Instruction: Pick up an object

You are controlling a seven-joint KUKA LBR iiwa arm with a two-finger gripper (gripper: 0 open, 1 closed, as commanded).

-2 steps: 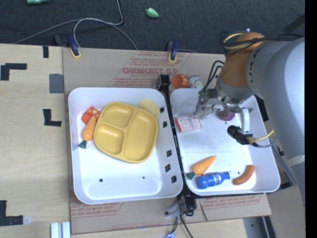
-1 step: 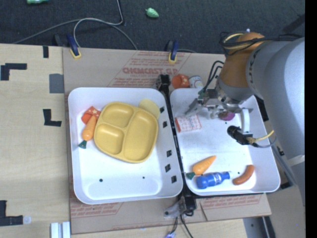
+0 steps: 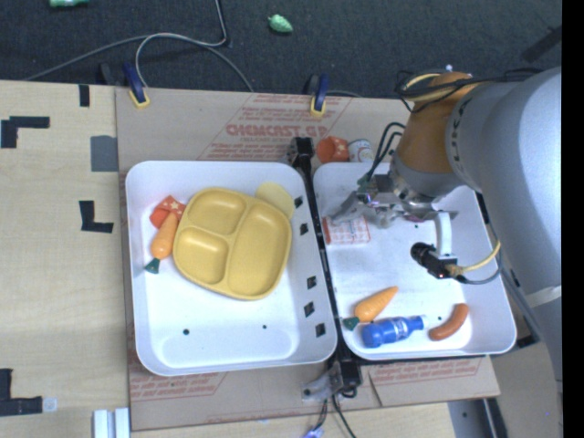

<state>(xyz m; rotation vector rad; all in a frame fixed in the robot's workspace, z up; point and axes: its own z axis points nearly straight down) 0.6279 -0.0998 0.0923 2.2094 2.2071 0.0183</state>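
The gripper (image 3: 351, 210) hangs low over the right bin (image 3: 401, 255), just above a red-and-white packet (image 3: 347, 234); whether it is open or closed I cannot tell. Below it lie an orange carrot (image 3: 376, 304), a blue bottle (image 3: 391, 330) and a sausage (image 3: 449, 322). To its left, past the dividing rims, a yellow tray (image 3: 231, 243) fills the left bin (image 3: 219, 349).

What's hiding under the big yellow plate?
Peeking from the yellow sectioned plastic plate's edges: an orange toy carrot, a red piece and a pale yellow round thing. Anything fully underneath is covered.
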